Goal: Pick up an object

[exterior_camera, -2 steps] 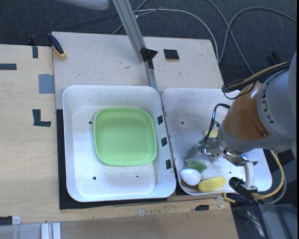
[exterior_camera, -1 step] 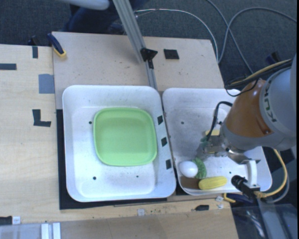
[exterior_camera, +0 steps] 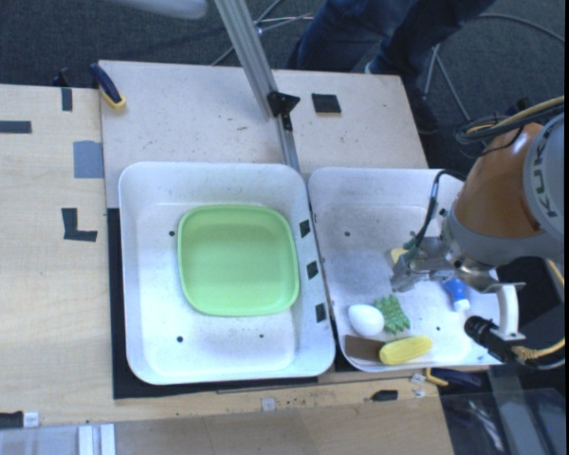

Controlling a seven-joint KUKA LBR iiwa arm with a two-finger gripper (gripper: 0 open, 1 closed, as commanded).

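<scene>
In the right bin [exterior_camera: 360, 207], near its front edge, lie a white egg-shaped object [exterior_camera: 365, 319], a green leafy toy [exterior_camera: 394, 313] and a yellow corn-like piece [exterior_camera: 405, 351]. A small yellow item [exterior_camera: 398, 254] and a blue-and-white object [exterior_camera: 457, 295] rest close to the arm. My gripper [exterior_camera: 405, 275] hangs low over the bin, just above and right of the green toy. I see nothing between its fingers.
The left bin [exterior_camera: 147, 254] holds a light green square plate [exterior_camera: 237, 259]. A brown flat piece [exterior_camera: 360, 349] lies at the right bin's front edge. A metal pole [exterior_camera: 256, 55] rises behind the bins. Cables trail at the right.
</scene>
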